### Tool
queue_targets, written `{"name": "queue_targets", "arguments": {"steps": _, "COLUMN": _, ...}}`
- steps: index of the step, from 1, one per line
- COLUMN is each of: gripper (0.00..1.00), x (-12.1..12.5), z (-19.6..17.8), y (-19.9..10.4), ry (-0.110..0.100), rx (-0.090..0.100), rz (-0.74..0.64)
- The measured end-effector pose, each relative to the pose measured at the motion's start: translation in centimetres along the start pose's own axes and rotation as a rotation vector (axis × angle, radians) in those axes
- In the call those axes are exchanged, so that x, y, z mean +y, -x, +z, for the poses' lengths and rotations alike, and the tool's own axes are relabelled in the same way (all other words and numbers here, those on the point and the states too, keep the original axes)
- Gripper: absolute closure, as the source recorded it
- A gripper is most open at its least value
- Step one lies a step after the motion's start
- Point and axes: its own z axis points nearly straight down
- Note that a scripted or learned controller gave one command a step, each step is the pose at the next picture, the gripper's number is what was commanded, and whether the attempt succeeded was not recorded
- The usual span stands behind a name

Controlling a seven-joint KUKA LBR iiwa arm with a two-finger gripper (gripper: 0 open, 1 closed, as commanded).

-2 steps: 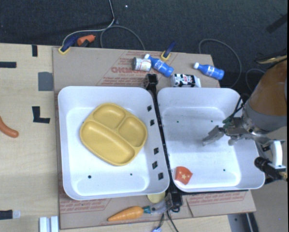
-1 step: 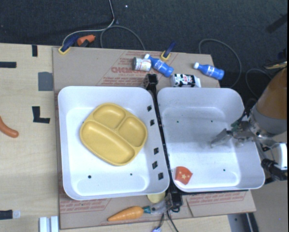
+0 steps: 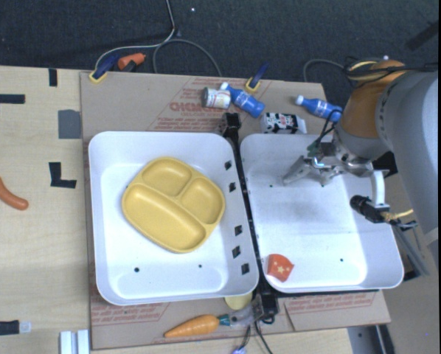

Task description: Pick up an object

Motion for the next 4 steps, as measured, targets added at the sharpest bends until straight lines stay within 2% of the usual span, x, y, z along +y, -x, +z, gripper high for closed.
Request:
{"name": "queue_targets", "arguments": {"steps": 1, "gripper": 0.00, "x": 3.4, "z": -0.1, "y": -7.0, "ry": -0.003, "rx": 0.005, "rz": 0.001}}
{"name": "queue_targets", "arguments": {"steps": 2, "gripper": 0.00, "x": 3.7, "z": -0.1, "y": -8.1, "ry": -0.008, "rx": -0.002, "rz": 0.007}}
{"name": "queue_targets", "arguments": {"steps": 3, "gripper": 0.00, "x": 2.9, "z": -5.4, "y": -2.0, "ry": -0.003, "rx": 0.000, "rz": 0.012}}
{"name": "queue_targets", "arguments": {"steps": 4, "gripper": 0.00, "x": 3.5, "z": -1.3, "y": -8.2, "ry": -0.011, "rx": 0.005, "rz": 0.003}}
